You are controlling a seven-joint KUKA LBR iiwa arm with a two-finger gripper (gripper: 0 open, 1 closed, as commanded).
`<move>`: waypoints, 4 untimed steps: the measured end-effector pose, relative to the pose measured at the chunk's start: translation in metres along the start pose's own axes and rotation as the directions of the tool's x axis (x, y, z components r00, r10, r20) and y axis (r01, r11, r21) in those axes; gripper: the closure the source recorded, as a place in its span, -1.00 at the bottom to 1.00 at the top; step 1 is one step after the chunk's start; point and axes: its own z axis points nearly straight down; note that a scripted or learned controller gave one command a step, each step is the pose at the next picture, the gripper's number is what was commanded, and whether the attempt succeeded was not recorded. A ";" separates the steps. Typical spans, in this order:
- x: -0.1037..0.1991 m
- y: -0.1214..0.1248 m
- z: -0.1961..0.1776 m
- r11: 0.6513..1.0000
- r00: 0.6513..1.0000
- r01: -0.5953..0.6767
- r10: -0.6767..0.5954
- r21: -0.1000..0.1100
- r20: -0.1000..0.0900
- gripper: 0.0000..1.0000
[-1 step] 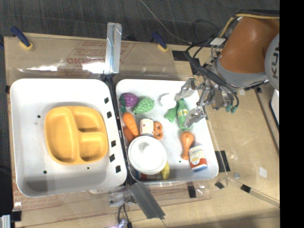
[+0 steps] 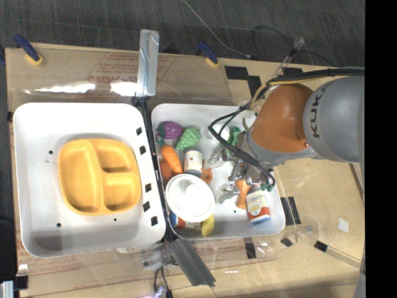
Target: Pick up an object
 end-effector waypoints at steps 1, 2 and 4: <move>-0.006 0.001 -0.014 1.000 1.000 0.009 -0.009 0.004 0.015 1.00; -0.119 -0.003 -0.044 0.999 0.999 -0.042 0.042 -0.002 -0.006 1.00; -0.099 0.007 -0.105 0.950 0.950 -0.311 0.311 0.000 -0.012 1.00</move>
